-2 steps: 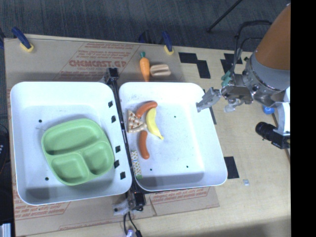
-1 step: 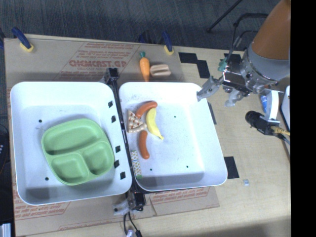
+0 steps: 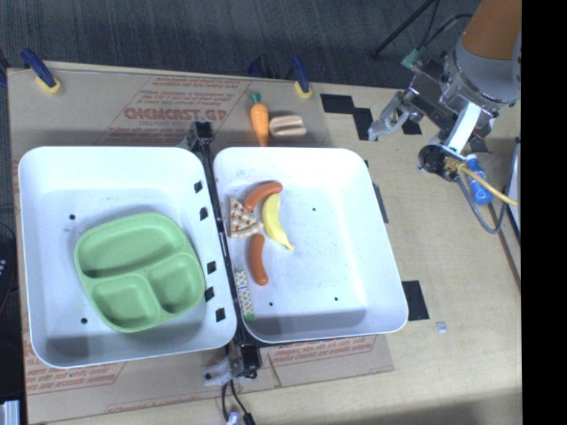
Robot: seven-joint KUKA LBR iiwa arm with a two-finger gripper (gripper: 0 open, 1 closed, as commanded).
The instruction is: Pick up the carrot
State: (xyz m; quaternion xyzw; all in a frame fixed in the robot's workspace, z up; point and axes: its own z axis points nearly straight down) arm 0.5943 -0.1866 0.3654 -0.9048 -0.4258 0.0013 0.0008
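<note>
1. While the jaws (image 3: 387, 124) sit off the bins at upper right, the carrot (image 3: 259, 120) lies on the worktop (image 3: 452, 264) just behind the right bin (image 3: 376, 237), outside it. Small toy carrot: orange body, green stub on top.
2. Long axis runs roughly front-to-back in the camera view; green end points away, toward the far edge, orange tip points toward the right bin's back rim.
3. Sandwich-like bun toy (image 3: 287, 127) sits just right of the carrot, close beside it.
4. Right bin contents: two sausages (image 3: 262, 193) (image 3: 258, 259), a banana (image 3: 276, 222), a waffle-like piece (image 3: 241, 217), all bunched near its left wall.
5. Left bin (image 3: 53, 184) holds a green divided plate (image 3: 137, 268).
6. Jaws: cannot tell if open or closed; nothing visible between them. Well apart from the carrot.
7. Surface: tan worktop, printed cardboard (image 3: 177, 104) under the bins, black tape marks, blue clamps (image 3: 40, 69) at the far edge. Dark carpet-like floor beyond. Cables by the arm (image 3: 492, 34).
</note>
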